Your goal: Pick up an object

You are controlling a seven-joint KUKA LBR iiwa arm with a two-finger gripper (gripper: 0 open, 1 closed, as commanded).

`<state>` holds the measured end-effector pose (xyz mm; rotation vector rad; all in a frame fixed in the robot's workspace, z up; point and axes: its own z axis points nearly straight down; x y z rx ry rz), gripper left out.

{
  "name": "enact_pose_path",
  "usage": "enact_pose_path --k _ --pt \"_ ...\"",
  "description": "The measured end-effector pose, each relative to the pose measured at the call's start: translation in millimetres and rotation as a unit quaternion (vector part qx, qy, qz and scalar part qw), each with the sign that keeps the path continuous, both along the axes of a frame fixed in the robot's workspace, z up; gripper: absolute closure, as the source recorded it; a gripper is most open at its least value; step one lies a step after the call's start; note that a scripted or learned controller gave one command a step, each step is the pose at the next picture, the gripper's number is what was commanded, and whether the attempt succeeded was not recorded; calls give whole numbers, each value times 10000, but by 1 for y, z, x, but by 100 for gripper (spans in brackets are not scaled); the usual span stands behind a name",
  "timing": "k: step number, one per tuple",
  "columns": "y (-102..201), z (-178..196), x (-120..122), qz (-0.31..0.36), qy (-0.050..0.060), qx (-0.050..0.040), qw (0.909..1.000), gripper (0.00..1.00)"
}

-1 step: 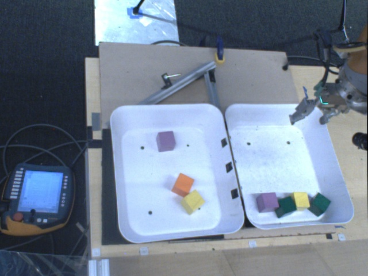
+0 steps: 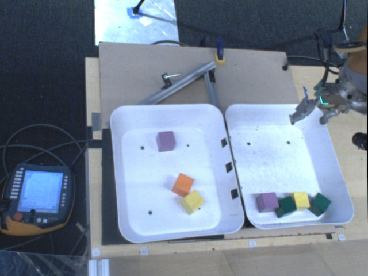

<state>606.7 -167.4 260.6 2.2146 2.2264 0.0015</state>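
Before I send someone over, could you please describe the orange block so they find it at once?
Look in the left white bin, where three blocks lie. The orange block sits near the middle, below the lone purple block. It touches a yellow block at its lower right and is the only orange one.

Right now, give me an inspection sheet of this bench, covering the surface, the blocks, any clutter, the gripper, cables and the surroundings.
Surface: two white bins side by side, left bin and right bin, on a brown board.
Job's things: left bin holds a purple block, an orange block and a yellow block, the last two touching. Right bin holds a purple cube, a dark green cube, a yellow cube and a green cube in a row along its near wall.
Clutter: metal bar on the board.
Gripper: gripper above the right bin's far right corner, holding nothing.
Cables: black cables by the pendant.
Surroundings: teach pendant, dark carpet, foil sheet.
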Motion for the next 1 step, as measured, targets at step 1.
enact_pose_path --k 1 --pt "-2 -42 5 -11 14 -4 10000 0"
